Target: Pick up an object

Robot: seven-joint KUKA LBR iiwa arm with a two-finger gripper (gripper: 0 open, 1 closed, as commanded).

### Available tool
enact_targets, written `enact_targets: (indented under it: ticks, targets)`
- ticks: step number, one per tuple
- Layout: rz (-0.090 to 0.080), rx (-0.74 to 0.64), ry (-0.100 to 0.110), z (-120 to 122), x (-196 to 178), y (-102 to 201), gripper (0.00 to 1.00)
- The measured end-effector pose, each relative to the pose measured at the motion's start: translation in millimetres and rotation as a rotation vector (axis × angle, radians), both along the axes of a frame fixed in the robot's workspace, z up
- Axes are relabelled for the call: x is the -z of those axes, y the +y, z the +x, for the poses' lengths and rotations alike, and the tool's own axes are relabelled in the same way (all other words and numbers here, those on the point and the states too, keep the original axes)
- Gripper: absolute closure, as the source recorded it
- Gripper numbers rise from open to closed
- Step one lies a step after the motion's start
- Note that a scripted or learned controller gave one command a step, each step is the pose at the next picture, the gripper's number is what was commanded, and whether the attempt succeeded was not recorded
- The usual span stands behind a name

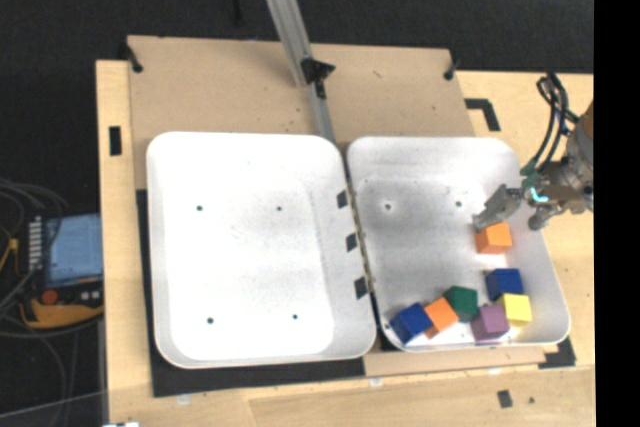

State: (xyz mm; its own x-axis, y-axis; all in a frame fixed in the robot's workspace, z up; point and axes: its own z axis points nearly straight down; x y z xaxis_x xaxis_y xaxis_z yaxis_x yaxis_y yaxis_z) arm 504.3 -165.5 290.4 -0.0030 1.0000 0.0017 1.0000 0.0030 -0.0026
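Observation:
My gripper (518, 212) hangs over the right edge of the right bin (420, 175), its two grey fingers spread open with nothing between them. An orange cube (493, 237) lies on the bin floor just below the left finger (494, 206), close to it but not gripped. Along the bin's front right sit several more cubes: a blue one (505, 281), a yellow one (517, 307), a purple one (490, 321), a green one (462, 299), a second orange one (441, 314) and a second blue one (410, 322).
The left bin (245, 245) lies beside the right one, joined by black clips at the shared rim. A slanted metal pole (285, 10) rises from behind the bins. Cables and a blue box (75, 250) sit off the bench at far left.

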Motion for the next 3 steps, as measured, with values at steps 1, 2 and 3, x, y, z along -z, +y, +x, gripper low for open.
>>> enact_targets:
  ticks: [1, 2, 3]
  targets:
    - [-0.001, 0.001, -0.005, 1, -2, 0, 0.00]
    - [-0.003, 0.005, 0.002, 5, 60, -1, 0.00]
    - [-0.003, 0.005, 0.001, 8, 103, -7, 0.00]
